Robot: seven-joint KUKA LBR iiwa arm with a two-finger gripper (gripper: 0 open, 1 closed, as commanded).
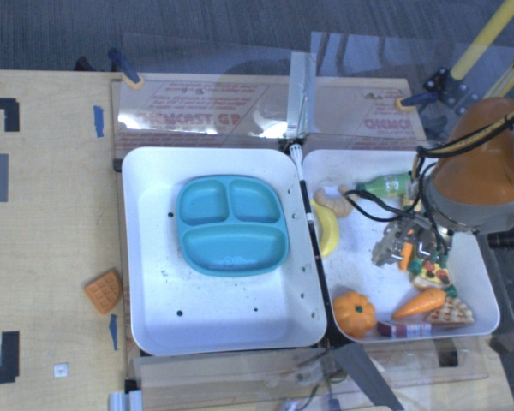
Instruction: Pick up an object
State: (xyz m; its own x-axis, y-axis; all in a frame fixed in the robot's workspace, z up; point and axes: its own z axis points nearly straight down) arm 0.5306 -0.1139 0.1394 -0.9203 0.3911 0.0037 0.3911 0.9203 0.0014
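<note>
My gripper (400, 252) hangs low over the right bin (475, 268), near its middle right, under the orange-banded wrist (475, 174). Just below it lie a pizza slice (439, 274) and a carrot (421, 302). A small orange piece shows right at the gripper's tip; I cannot tell whether it is held. An orange pumpkin-like toy (356, 312) sits at the bin's front left. A banana (327, 231) and a beige piece (330, 201) lie along the left wall. A green bottle (384, 184) lies at the back, partly behind cables.
The left bin (146, 255) holds a blue divided plate (231, 225). A waffle toy (104, 290) lies on the wooden bench to the left. A dark red stick (404, 330) lies along the right bin's front wall beside a second pizza wedge (451, 313).
</note>
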